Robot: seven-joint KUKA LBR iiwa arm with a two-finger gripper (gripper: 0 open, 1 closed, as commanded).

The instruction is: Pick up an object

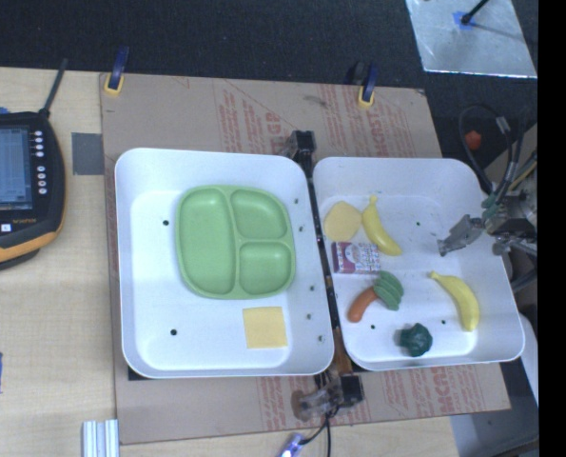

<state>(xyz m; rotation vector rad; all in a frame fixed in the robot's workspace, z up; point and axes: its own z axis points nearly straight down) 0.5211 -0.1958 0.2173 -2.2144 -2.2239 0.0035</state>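
Observation:
My gripper (478,244) hangs over the right side of the right bin (425,184), open, with nothing between its fingers. One grey finger (453,241) points left into the bin; the other sits near the bin's right rim. A yellow banana (458,299) lies just below the gripper. Further left lie a second banana (379,227), a pale yellow round piece (341,222), a red and white packet (356,257), an orange carrot (361,305), a green vegetable (389,290) and a dark green broccoli (415,339).
The left bin (135,255) holds a green divided plate (235,241) and a yellow square slice (264,327). A teach pendant (11,184) rests on the bench at far left. Cables and arm parts crowd the right edge beside the bin.

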